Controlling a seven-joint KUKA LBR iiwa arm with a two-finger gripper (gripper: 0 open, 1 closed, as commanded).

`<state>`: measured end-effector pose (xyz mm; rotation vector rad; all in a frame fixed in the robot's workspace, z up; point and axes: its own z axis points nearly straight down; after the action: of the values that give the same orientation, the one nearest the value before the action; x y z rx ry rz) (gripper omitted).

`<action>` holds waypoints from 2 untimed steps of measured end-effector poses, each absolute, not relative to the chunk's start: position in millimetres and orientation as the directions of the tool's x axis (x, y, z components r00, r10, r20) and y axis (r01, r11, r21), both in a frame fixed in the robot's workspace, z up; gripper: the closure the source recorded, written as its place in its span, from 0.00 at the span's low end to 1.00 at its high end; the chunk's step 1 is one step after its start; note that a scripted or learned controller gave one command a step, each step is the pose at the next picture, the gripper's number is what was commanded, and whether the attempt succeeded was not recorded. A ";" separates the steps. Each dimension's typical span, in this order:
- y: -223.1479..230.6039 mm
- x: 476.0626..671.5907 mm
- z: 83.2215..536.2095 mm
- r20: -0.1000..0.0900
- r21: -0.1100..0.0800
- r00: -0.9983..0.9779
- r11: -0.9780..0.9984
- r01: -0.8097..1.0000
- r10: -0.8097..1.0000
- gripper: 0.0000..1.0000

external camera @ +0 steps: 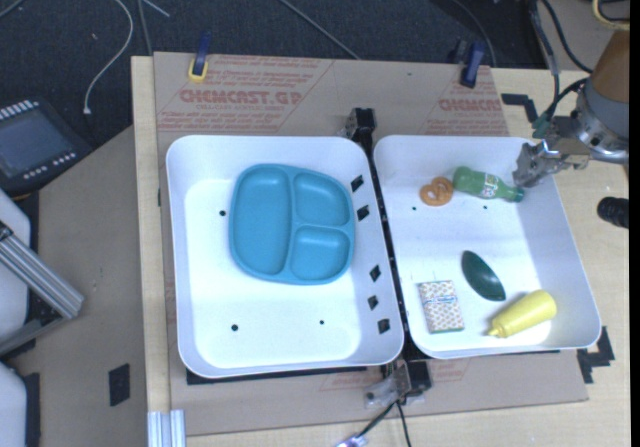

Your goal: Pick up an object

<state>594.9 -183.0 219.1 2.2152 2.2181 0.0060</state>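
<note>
**End effector at the green bottle, no lift yet**

The green bottle lies on its side near the far wall of the right bin, its right end touching or nearly touching the end effector, which reaches in from the right over the bin's far corner. Whether the end effector is spread or closed I cannot tell; the bottle rests on the bin floor, so nothing is picked up yet.

Just left of the bottle sits a small brown pretzel. Nearer the camera lie a dark green leaf-shaped piece, a patterned packet and a yellow squeeze bottle near the front rim.

The left bin carries a blue divided plate.

Judging by position, the approach looks done; the grasp and lift remain.
</note>
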 end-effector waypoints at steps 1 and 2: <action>-126.5 578.3 229.8 0.003 -0.001 -0.005 0.005 1.000 1.000 1.00; -64.0 563.2 231.0 0.004 -0.003 -0.006 0.006 1.000 1.000 1.00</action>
<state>563.2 -64.0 231.0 2.2180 2.2312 0.0008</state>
